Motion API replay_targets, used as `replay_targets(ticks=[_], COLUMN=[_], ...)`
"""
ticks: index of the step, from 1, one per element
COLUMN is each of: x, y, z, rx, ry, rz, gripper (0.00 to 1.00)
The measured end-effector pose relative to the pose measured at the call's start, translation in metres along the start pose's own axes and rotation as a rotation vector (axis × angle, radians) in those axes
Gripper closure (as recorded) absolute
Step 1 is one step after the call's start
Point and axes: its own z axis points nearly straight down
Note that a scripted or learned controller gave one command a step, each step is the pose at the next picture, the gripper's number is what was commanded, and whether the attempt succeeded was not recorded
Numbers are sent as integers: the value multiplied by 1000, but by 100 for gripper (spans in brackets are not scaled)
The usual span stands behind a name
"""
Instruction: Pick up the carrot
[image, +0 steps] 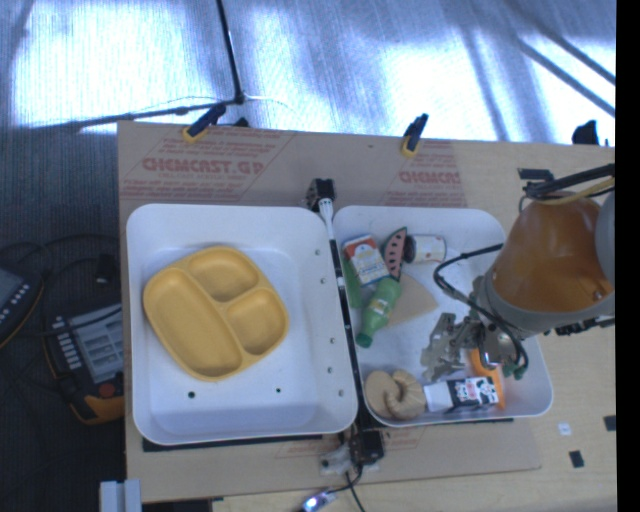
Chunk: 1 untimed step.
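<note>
Several things crowd the carrot (492, 385): milk carton (468, 394), doughnut (396, 394), hand (452, 345), grip perhaps unreadable.

We look down at a slant from above the bench (300, 165), taking in both white bins (240, 330) side by side.
</note>
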Motion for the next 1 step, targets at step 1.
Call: replay_targets(ticks=[1], x=[0], y=[0], z=[-9], rx=[0], ry=[-1], rz=[2], gripper=[100])
